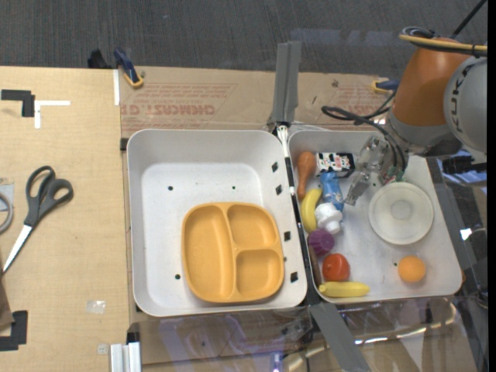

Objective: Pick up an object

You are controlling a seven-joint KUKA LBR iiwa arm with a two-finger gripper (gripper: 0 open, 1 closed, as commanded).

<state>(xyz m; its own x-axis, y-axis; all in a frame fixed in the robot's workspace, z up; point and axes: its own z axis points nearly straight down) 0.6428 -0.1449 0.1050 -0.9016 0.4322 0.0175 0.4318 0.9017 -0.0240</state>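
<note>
Working near to far in the right bin (442, 281): closest to me there's a banana (344, 289), a tomato (335, 266) and an orange (411, 269). Next a purple piece (321, 242), a white bowl (401, 211), a second banana (310, 208), a blue-and-white bottle (330, 201), then a carrot (306, 165) and a small black-and-white box (335, 161). So two bananas, one of everything else. The left bin (147, 231) has one orange divided plate (232, 251).

My pincer (364, 178) hovers between bottle and bowl, looks parted, holding nothing. I'd go for the bottle, probably best squeezed across its narrow side.
</note>
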